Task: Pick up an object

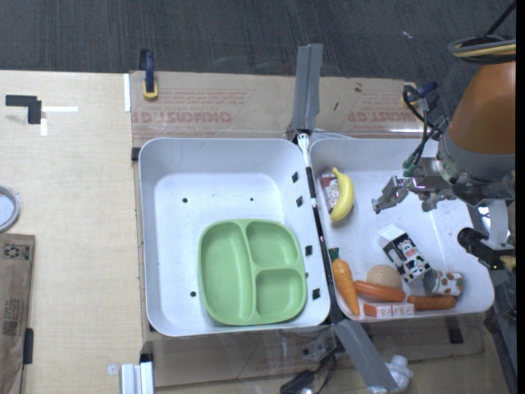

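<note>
Your left bin (164,220) carries a green divided plate (253,271) toward its near edge; it is rigid, light, smooth plastic, flat to the floor, and a two-finger grasp would have only its rim to take. Your right bin (476,302) holds the more practical candidates. Against its left wall lies a banana (344,195), beside a small red packet (330,189); the banana is light, soft enough to bruise, and should be taken across its middle, where the curve is thickest. Along the near edge sit a carrot (344,284), a red-and-white box (386,309), a second carrot-like piece (380,290) and a pale round item (382,275), all crowded and touching, so a clean pinch there looks doubtful. Near the centre of the bin floor a small black-and-white carton (405,254) lies with free space on three sides; it appears stiff, light and flat-sided, hence your best target, gripped across its narrow faces. The gripper (392,195) hovers over the far half of the right bin, between banana and carton, fingers apparently spread and carrying nothing, though the view there is coarse.
</note>
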Robot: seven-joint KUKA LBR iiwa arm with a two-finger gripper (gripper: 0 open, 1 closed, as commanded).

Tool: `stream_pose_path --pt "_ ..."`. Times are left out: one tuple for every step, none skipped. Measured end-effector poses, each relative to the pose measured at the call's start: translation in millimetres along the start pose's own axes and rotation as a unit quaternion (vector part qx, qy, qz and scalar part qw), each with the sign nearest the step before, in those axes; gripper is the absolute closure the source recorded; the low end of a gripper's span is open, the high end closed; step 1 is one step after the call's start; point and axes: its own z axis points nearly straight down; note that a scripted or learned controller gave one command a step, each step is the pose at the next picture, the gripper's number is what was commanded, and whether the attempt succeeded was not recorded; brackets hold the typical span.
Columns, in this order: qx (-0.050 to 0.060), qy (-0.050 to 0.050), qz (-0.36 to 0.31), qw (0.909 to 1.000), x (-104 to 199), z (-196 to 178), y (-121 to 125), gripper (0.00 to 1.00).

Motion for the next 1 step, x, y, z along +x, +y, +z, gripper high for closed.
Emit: stream_pose_path --pt "0.000 0.001 0.035 0.9994 -35.1 122.2 -36.5 0.00"
